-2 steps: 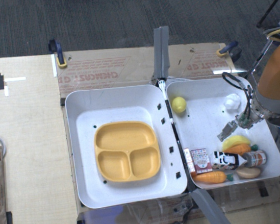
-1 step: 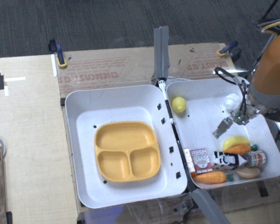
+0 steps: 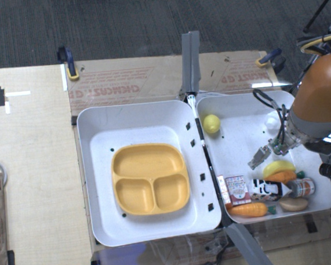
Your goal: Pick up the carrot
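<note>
The carrot [image 3: 249, 210] lies at the lower edge of the right bin [image 3: 233, 108], beside a small carton [image 3: 236, 188]. The gripper [image 3: 260, 158] hovers above it, mid-right of the frame, jaws parted and grasping nothing.

Worktop [image 3: 29, 171] carries two bins side by side. Left bin [image 3: 94, 182]: one divided tray [image 3: 151, 179], central. Right bin [image 3: 235, 134]: lemon [image 3: 211, 124] near the far left corner; carrot [image 3: 248, 210] along the near wall; small carton [image 3: 236, 188] just behind the carrot; bottle [image 3: 302, 188] and potato [image 3: 293, 204] toward the near right corner; banana [image 3: 278, 167] behind them. Pincer [image 3: 260, 157] hangs over the right bin, left of the banana.
</note>
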Controlling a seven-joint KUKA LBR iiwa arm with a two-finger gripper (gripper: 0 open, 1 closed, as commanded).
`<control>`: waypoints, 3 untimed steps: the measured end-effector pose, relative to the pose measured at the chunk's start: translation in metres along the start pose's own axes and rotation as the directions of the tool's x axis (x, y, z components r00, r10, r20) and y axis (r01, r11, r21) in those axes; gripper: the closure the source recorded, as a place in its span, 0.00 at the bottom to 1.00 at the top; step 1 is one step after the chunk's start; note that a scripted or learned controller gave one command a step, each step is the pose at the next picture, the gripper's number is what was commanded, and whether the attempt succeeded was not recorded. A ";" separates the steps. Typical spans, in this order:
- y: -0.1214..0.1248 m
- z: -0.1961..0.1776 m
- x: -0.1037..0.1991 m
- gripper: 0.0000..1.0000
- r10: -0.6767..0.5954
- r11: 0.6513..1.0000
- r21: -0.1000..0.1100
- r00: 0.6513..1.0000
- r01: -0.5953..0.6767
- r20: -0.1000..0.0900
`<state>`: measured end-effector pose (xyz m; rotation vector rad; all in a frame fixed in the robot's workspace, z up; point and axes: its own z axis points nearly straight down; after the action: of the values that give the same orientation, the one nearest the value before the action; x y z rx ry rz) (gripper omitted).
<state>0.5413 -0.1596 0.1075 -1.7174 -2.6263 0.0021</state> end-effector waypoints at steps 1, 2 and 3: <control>-0.049 -0.057 -0.013 0.00 -0.218 0.976 -0.002 0.976 0.218 0.002; -0.057 -0.054 -0.040 0.00 -0.549 0.836 -0.002 0.836 0.549 0.004; -0.055 -0.062 -0.041 1.00 -0.548 0.836 -0.004 0.836 0.548 0.004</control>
<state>0.5071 -0.2192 0.1696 -0.8958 -3.0123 -0.0038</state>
